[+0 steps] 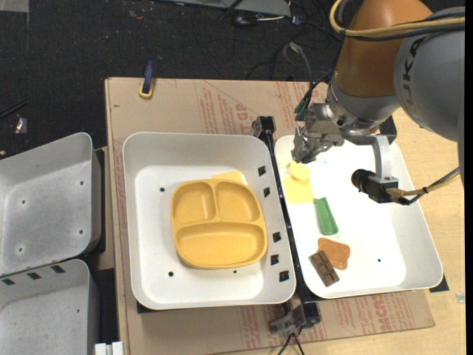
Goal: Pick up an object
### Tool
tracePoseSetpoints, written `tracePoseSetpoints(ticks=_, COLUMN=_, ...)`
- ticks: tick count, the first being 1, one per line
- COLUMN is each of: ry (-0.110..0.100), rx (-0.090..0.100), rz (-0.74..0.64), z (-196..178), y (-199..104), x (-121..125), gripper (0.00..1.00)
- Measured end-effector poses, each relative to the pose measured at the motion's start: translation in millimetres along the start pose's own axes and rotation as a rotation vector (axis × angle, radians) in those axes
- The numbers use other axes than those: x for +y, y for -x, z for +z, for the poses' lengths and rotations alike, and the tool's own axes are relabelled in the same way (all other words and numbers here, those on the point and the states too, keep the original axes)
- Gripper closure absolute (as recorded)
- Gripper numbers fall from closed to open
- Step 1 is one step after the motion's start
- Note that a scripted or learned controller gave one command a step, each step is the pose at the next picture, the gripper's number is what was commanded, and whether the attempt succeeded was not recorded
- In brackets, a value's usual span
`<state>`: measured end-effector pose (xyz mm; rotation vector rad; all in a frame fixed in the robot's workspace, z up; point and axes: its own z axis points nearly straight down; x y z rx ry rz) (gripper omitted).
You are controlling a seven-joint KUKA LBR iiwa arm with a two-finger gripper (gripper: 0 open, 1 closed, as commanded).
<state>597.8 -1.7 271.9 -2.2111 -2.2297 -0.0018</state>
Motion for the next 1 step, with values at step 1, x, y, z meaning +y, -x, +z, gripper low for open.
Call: tracePoseSetpoints(ticks=1, ry=-0.003, rx=0.0, rz=0.001, z=21.7, y=-49.8, x=-3.8, gripper=1.0)
